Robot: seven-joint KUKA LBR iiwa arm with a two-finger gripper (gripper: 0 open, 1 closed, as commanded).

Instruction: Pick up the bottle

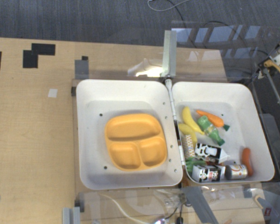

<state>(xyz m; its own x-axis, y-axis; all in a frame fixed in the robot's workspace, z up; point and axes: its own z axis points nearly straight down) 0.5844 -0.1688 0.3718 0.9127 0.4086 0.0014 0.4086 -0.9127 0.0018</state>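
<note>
A green bottle (pixel 210 129) lies on its side in the right bin (pixel 238 97), near the bin's middle and slanting toward the lower right. It touches a banana (pixel 190 120) on its left and an orange carrot (pixel 211 118) just above it.
The left bin (pixel 93 101) holds an orange divided plate (pixel 134 140). In the right bin's lower part lie a black-and-white carton (pixel 208 151), a second patterned container (pixel 208 173), a metal can (pixel 235 171) and a red sausage (pixel 246 160). A grey post (pixel 170 55) stands behind the bins.
</note>
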